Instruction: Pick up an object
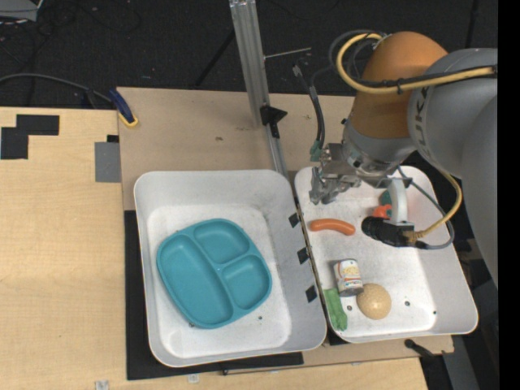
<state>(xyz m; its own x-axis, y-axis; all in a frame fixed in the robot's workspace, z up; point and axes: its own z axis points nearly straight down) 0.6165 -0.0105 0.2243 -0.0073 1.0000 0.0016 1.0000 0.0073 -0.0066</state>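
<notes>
In the right bin [439, 315], an orange sausage-shaped piece [331, 227] lies near the left wall. A small labelled can [349, 275] stands below it. Beside the can rest a beige ball [374, 301] and a green stick-like item [335, 308]. My gripper [325, 192] hangs over the bin's upper left corner, just above the orange piece and apart from it. Its fingers point down, open, with nothing between them.
The left bin [162, 193] holds a teal divided plate [214, 272]. A metal post [253, 63] rises behind the bins, close to the gripper's left. The arm's orange band and grey body cover the right bin's upper right part.
</notes>
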